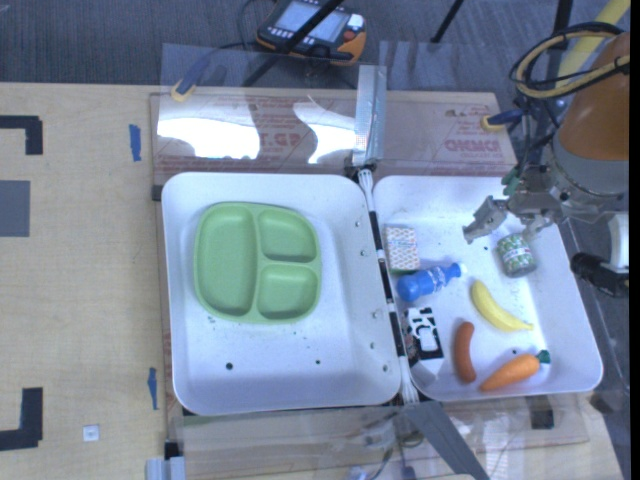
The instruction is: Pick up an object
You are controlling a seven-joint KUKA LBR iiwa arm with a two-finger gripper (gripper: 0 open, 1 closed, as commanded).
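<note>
Gripper [510,220] hangs over the right bin [585,368], fingers spread and pinching nothing.

A small jar [517,255] sits just below it near the bin's right edge, with a banana [497,307], sausage [465,351] and carrot [512,370] toward the near right corner. Risk: a descent off the jar's centre could tip or roll it against the rim, leaving the fingers to close on air.

No lettering is clear enough to read; the cardboard's [440,133] red print blurs.

Pale wooden bench [80,298], blue tape marks; grey carpet floor [120,18]; black tripod legs [460,3] behind.
</note>
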